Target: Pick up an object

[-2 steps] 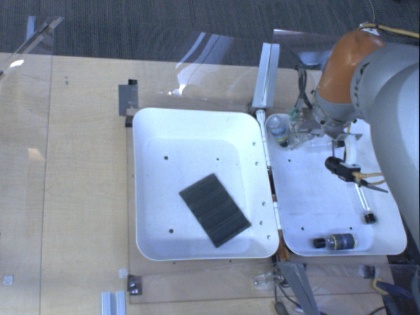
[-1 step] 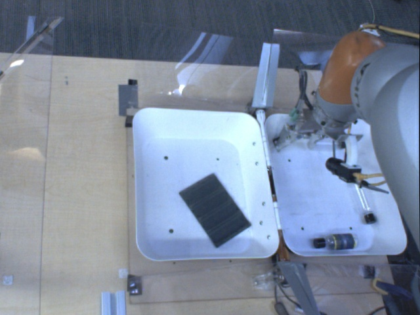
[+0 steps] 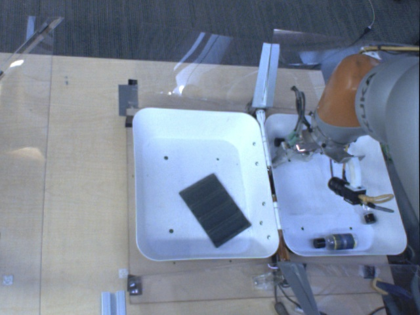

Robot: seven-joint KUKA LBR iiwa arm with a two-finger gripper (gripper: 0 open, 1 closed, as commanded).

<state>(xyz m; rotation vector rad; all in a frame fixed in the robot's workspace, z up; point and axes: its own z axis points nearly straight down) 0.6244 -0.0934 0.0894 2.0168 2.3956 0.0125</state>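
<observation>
Camera view: arm (image 3: 367, 104) is hovering over right bin (image 3: 387, 241), jaw state unclear, apparently nothing picked yet.

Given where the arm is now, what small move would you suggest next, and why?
Probably lower the gripper inside the right bin toward the cylindrical object near its front wall; the arm already hangs over that bin, while the dark flat pad lies in the left bin.
</observation>
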